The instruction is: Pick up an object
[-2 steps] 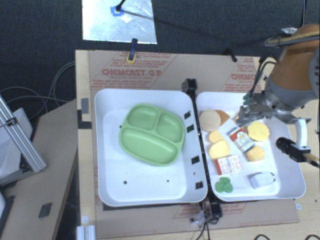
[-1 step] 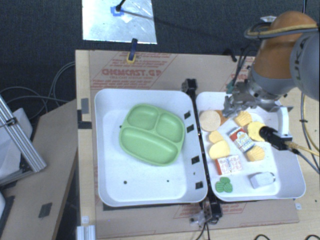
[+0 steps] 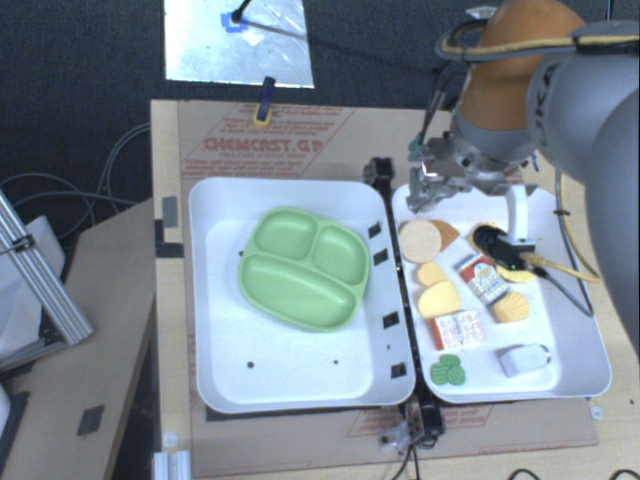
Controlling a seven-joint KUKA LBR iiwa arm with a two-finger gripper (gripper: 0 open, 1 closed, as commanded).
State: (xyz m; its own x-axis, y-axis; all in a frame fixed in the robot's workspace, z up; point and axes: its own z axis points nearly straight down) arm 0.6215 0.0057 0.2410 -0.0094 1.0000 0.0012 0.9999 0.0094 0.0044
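My gripper (image 3: 420,194) hangs over the far left corner of the right bin (image 3: 590,353), just behind a round tan disc (image 3: 419,239) that has an orange-brown piece (image 3: 447,233) beside it. Nothing shows in its grasp. In front of the disc lie two pale yellow pieces (image 3: 438,297), a red and white box (image 3: 486,279), a red and white packet (image 3: 458,329), a yellow waffle-like piece (image 3: 511,309), a green item (image 3: 448,371) and a grey-white block (image 3: 523,359).
The left bin (image 3: 215,368) holds a green divided plate (image 3: 304,268). The grey arm (image 3: 590,98) with its orange band (image 3: 515,53) comes in from the upper right over the right bin's far side. A black divider with clips (image 3: 392,268) runs between the bins.
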